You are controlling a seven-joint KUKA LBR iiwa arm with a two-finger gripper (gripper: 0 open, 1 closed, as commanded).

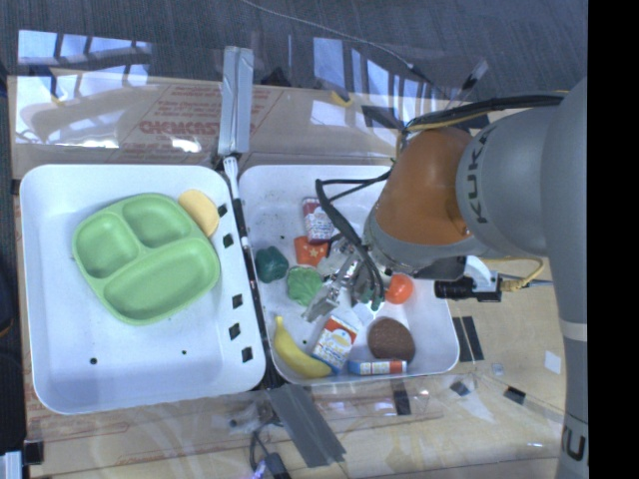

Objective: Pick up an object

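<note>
Hand (334, 289) hovering over the green toy (304, 283), grip state I cannot tell.
It is looking light and rounded; taking it across its middle seems safest.

So the left bin (40, 297) has a green divided plate (147, 255) sitting in it, three compartments, tilted a bit. A yellow rounded thing (200, 211) touches the plate's upper right rim. Past the plate's far side there's cardboard with red print (175, 116) under clear plastic.
</note>
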